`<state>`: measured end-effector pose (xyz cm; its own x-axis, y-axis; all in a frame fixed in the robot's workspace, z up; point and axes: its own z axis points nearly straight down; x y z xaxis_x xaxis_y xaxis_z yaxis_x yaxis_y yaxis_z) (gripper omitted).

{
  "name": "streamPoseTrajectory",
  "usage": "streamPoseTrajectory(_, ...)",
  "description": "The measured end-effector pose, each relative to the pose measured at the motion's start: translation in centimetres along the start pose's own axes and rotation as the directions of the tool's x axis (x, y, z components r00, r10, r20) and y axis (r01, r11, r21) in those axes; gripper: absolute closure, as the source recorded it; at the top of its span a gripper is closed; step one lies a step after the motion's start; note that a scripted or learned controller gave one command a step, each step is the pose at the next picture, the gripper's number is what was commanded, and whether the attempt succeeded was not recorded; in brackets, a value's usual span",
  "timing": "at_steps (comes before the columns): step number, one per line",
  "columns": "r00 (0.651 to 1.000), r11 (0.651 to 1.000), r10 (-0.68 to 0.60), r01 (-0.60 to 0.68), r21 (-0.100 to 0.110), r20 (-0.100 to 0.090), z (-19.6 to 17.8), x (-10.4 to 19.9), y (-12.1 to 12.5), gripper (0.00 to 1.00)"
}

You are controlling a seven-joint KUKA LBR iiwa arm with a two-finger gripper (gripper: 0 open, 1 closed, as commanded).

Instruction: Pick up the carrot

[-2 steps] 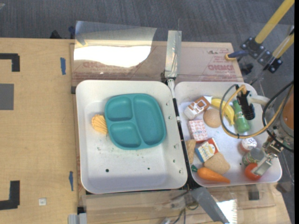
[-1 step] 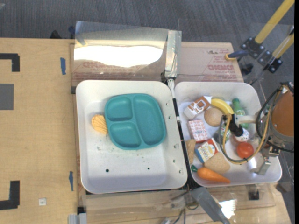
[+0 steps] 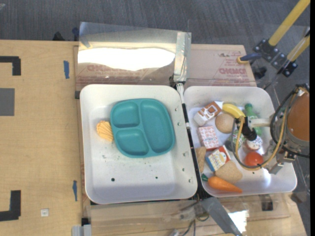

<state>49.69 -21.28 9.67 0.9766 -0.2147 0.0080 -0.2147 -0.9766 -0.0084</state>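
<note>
Red lettering runs across the flattened cardboard [image 3: 216, 65] behind the bins, too blurred to read. The small cartons [image 3: 209, 113] in the right bin [image 3: 283, 178] carry red and white printed faces whose words cannot be made out either.

Both white bins sit side by side on a light wooden bench [image 3: 34, 132] marked with black tape corners and strips of blue tape. Dark grey carpet lies beyond the bench, and a yellow-legged stand [image 3: 290, 18] shows at the upper right. A shiny sheet [image 3: 128, 55] glares behind the left bin [image 3: 98, 181].

The left bin holds a teal divided plate [image 3: 142, 127] and a yellow shell-shaped toy [image 3: 104, 130] just beside its left edge.

The carrot [image 3: 224, 184] is orange, tapered and smooth. It lies flat near the front edge of the right bin, its point toward the right, just beside a tan bread-like piece [image 3: 229, 172]. Around it are a banana [image 3: 233, 110], a red tomato [image 3: 253, 159] and a green-capped bottle [image 3: 249, 113].

The arm [image 3: 298, 124] enters from the right over the right bin, apart from the carrot. Whether the gripper is open or closed cannot be told.
</note>
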Motion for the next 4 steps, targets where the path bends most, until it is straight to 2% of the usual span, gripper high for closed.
streamPoseTrajectory(1,1.000,1.000,-0.017,0.017,-0.008,-0.006,-16.7,4.8,-0.3,1.00)
streamPoseTrajectory(2,1.000,1.000,-0.022,0.022,0.003,0.003,-17.1,4.8,-0.7,1.00)
streamPoseTrajectory(4,1.000,0.999,-0.030,0.030,0.015,-0.002,-19.0,5.0,-1.6,1.00)
